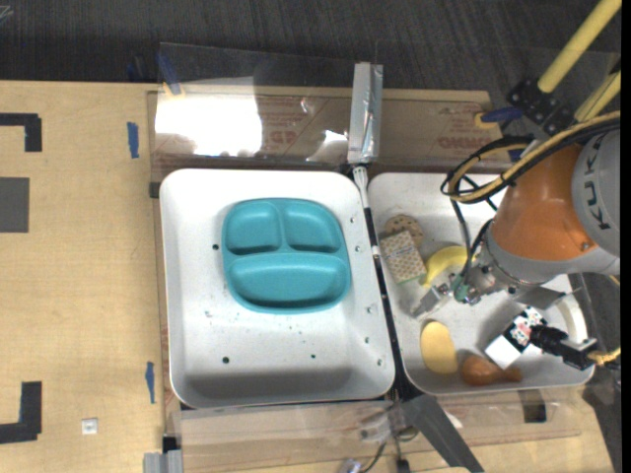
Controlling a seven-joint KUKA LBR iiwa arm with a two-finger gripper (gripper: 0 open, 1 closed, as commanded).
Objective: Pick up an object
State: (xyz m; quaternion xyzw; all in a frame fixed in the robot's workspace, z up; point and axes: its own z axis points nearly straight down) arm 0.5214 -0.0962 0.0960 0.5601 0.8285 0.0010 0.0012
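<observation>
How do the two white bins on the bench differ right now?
The left bin holds one teal divided plate; the right bin holds several small items, such as a yellow one. The arm reaches over the right bin, not the left bin. Both are shallow and white.

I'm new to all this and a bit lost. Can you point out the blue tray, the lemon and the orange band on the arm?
Blue tray (pixel 286 256): camera view, middle divider ridge.
Lemon (pixel 447 261): camera view, its visible yellow side.
Orange band (pixel 540 217): camera view, its top surface.
</observation>
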